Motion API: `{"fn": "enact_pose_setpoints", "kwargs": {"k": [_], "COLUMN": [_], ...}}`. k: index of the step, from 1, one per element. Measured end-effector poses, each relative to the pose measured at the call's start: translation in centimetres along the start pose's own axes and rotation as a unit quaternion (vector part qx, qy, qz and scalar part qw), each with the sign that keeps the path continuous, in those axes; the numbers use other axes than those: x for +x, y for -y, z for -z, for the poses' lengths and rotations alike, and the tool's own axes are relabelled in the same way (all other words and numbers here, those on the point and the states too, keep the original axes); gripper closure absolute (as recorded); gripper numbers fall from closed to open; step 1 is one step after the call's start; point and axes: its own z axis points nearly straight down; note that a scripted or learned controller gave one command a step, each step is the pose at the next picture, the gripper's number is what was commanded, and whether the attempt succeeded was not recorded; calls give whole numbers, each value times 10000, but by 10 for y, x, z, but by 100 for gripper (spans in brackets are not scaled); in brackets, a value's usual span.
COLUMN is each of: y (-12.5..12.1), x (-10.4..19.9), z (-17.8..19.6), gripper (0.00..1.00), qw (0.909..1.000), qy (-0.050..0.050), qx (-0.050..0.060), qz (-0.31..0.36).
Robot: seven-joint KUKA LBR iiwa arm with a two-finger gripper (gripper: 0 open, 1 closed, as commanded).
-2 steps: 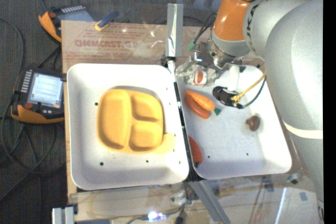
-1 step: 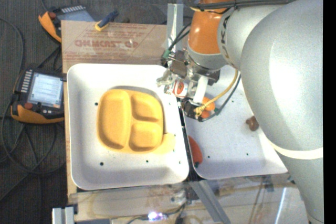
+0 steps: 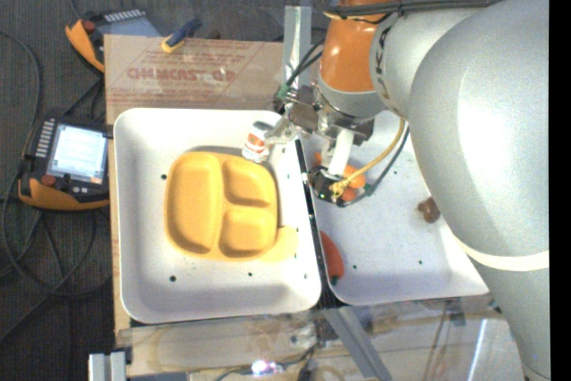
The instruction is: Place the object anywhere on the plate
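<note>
A: Where's the object?
B: A small white-and-red bottle (image 3: 256,143) sits between the fingers of the gripper (image 3: 264,138), at the far rim of the yellow plate (image 3: 223,203) in the left bin (image 3: 143,281).
A: Any writing?
B: Red print on the cardboard (image 3: 192,76) behind it, appearing reversed and too blurred to read.

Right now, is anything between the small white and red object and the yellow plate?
Nothing visible does. The small white and red object is just off the yellow plate's top right corner in the left bin, with the hand right beside it.
</note>
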Motion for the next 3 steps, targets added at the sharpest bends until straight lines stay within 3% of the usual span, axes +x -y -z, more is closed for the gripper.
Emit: {"fn": "enact_pose_setpoints", "kwargs": {"k": [1, 2, 3], "y": [1, 49, 54], "x": [2, 61, 51], "z": [7, 49, -71], "gripper": [100, 100, 100], "qw": [10000, 9902, 9924], "qy": [-8, 23, 15], "qx": [30, -28, -6], "qz": [19, 1393, 1227]}}
